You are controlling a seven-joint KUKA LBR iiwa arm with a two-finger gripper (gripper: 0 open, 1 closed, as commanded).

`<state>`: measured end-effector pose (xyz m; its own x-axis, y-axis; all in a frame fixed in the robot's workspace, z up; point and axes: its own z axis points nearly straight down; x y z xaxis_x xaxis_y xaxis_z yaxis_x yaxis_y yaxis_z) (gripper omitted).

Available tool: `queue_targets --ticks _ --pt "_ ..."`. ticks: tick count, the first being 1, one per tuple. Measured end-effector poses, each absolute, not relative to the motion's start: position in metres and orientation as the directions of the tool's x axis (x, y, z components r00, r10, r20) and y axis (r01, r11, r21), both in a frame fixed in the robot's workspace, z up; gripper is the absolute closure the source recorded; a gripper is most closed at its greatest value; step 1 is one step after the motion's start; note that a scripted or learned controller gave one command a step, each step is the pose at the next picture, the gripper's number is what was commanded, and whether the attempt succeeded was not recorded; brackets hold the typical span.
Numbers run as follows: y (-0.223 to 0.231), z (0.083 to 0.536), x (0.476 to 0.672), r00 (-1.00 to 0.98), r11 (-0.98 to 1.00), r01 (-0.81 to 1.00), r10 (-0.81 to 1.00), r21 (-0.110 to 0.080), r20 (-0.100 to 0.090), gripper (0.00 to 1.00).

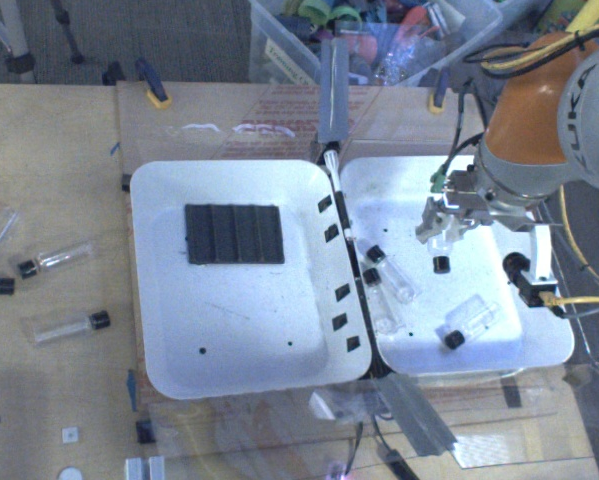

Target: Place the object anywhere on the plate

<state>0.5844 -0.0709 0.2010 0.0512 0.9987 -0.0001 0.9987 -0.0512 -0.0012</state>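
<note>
The arm is reaching in from three o'clock and hanging its pincer over the right bin, toward that bin's upper middle. Whether the pincer is spread or pressed together cannot be told from this slant, and nothing is showing between its tips.

The likely objects, clear vials with black caps, are lying in the right bin: one vial near the divider at about nine o'clock from the pincer, another vial at about six o'clock, and a small black cap just below the pincer.

The dark ribbed plate is sitting in the left bin, well apart at nine o'clock.

By my judgement the pick step is in hand, with no placing done. The next move is calling for a descent onto one vial, a firm pinch, a lift, then a carry across the divider to the plate.
</note>
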Motion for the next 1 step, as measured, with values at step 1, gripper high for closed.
queue_targets --ticks 1 --pt "-0.0492 0.2846 0.5989 0.309 -0.309 0.951 0.951 0.000 -0.001 1.00"
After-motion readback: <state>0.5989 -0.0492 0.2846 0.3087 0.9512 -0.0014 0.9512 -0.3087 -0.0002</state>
